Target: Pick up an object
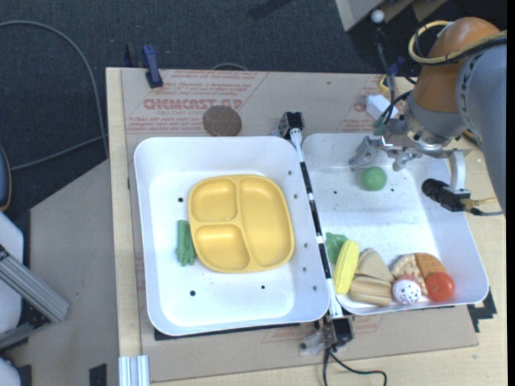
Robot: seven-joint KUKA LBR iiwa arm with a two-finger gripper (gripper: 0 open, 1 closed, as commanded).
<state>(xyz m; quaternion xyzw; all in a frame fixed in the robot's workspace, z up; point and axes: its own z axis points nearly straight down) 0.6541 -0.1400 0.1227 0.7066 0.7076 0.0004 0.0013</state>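
- At the far left of your left bin, a green leafy piece lies flat on the floor, touching the left edge of the yellow tray.
- That yellow divided tray sits near the middle of the left bin, with three compartments showing.
- Above the left bin, on the cardboard, you have a round brown disc; a blue clip sits at the board's upper left edge.
- Cross the divider to the right bin. In its near corner is a cluster: a green leafy bit, a yellow corn cob just beside it, tan wedge pieces, a white dotted ball, a bread-like piece and a red tomato, packed close together.
- In the upper part of the right bin, a green ball rests on the floor, well apart from the cluster.
- The gripper hangs right above the green ball, fingers spread to either side, the ball sitting just below and between the tips. You cannot tell whether they touch it; nothing is clamped.
- The grey arm with its orange band comes in from the upper right.
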